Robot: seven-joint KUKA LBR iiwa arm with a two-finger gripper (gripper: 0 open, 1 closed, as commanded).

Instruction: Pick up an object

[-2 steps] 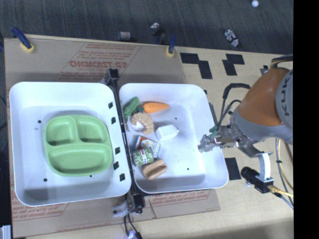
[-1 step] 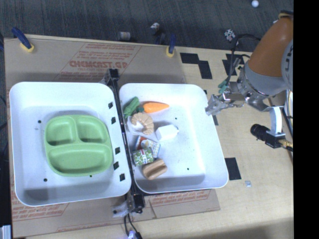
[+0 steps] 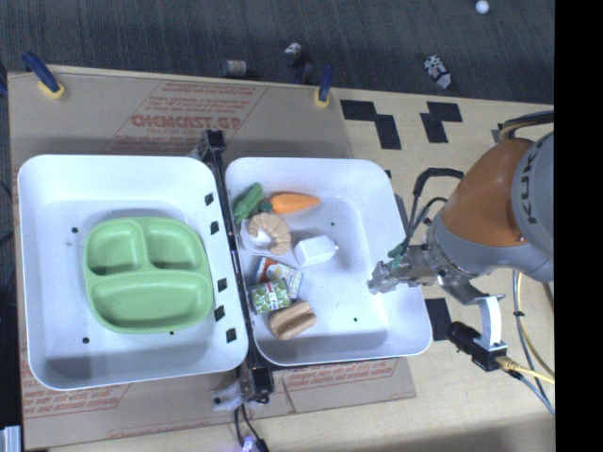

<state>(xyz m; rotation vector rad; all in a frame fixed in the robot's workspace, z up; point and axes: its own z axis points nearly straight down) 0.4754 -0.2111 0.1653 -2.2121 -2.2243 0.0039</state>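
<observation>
Left bin (image 3: 47, 252) holds the green divided plate (image 3: 148, 273). Right bin (image 3: 377, 332) crowds its nine-o'clock side: carrot (image 3: 294, 202) on top, long axis three-to-nine, tip toward three. Gripper (image 3: 386, 278) state: cannot tell.

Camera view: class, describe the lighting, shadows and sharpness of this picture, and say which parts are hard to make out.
Camera view: soft, even light; faint grey shadows inside the two shallow white bins; no harsh glare. The green divided plastic plate and orange toy carrot read clearly. The claw is small and blurry, and the small items on the dark floor above are too small to identify.
</observation>
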